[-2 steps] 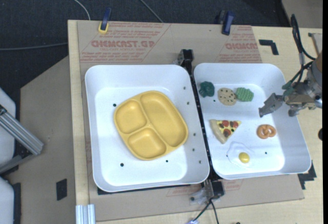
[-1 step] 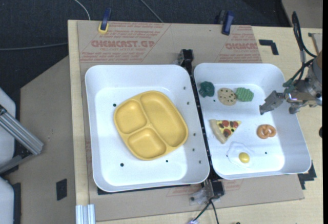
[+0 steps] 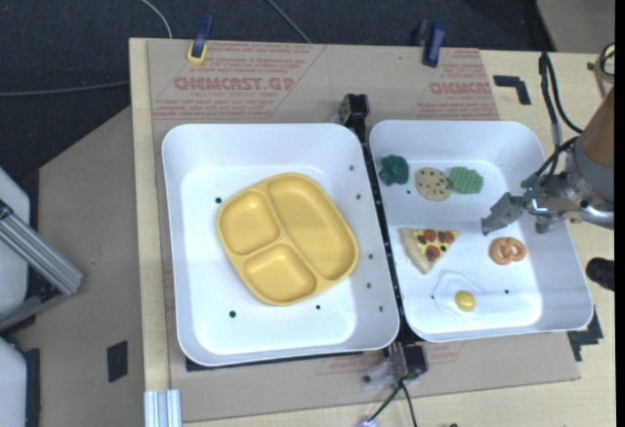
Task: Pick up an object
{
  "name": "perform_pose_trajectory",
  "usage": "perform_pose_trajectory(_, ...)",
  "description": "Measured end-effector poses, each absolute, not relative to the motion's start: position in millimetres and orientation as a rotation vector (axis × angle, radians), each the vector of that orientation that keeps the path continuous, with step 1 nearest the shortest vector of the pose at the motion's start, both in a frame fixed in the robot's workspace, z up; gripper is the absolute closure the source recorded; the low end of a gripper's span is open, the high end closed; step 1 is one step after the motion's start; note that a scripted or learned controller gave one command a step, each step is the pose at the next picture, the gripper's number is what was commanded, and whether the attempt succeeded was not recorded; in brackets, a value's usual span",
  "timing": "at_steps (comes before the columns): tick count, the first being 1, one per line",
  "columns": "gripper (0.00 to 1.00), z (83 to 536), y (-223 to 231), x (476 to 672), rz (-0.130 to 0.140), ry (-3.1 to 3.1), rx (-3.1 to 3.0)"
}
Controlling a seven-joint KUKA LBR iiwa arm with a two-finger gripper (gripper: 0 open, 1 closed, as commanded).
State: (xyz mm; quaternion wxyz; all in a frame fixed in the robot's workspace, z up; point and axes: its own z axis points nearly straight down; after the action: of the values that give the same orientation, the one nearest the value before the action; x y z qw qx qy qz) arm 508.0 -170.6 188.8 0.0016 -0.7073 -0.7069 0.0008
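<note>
Hand (image 3: pixel 510 211) open, clamped on nothing, hanging over the right bin (image 3: pixel 557 308) just above the pretzel (image 3: pixel 507 250). Could close on air or nudge the pretzel aside. Pizza slice (image 3: pixel 428 246) and cookie (image 3: pixel 432 183) near.

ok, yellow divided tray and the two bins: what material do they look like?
Yellow tray: looks like moulded plastic, matte to semi-gloss, with soft rounded compartment walls and even colour. Left bin and right bin: probably thin formed white plastic, smooth, with rounded corners and a faint sheen; the view can't confirm it.
</note>
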Motion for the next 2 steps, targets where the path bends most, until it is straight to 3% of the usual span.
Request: perform_pose_trajectory(2,0.00,84.4,-172.6,505.8,-0.001,-2.222,-2.221)
